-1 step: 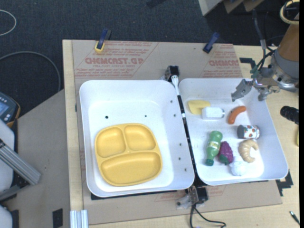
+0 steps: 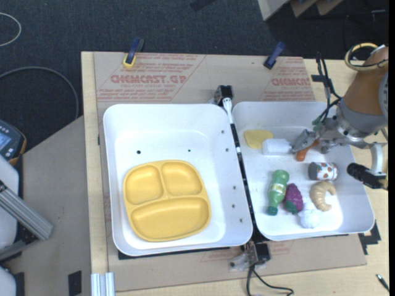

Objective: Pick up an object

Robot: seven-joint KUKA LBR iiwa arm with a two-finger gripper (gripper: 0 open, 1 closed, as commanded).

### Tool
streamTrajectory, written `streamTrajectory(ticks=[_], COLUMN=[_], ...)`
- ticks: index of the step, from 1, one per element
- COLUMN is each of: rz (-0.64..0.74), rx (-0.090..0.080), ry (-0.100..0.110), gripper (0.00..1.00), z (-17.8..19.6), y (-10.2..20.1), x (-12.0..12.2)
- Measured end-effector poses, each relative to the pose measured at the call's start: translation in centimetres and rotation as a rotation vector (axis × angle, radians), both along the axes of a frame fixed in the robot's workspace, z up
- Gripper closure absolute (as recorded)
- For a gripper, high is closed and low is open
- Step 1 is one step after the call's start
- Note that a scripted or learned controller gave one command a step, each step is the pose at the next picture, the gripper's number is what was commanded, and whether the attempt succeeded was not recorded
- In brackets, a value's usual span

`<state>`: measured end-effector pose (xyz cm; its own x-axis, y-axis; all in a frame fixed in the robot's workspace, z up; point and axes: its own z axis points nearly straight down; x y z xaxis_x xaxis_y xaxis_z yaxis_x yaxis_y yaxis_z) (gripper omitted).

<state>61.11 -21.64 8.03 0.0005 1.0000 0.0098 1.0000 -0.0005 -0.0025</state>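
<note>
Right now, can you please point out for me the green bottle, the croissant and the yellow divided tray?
green bottle (image 2: 276, 191), camera view, on the middle of its body.
croissant (image 2: 323, 195), camera view, on its thick middle.
yellow divided tray (image 2: 168, 214), camera view, on the floor of its largest compartment.

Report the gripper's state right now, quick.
Gripper: low over the right bin, next to the white block and an orange piece; whether it is open, closed or holding anything cannot be told.

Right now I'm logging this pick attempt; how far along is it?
Nothing looks picked yet. The two-finger gripper is low in the right white bin, beside the small orange piece and white block. Grasping and lifting remain; the green bottle and tan croissant lie untouched.
</note>
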Motion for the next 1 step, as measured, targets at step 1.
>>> streamTrajectory(ticks=[1], rz=[0.003], rx=[0.000], ry=[0.001], gripper=[0.00], z=[0.42], y=[-0.24], x=[0.27])
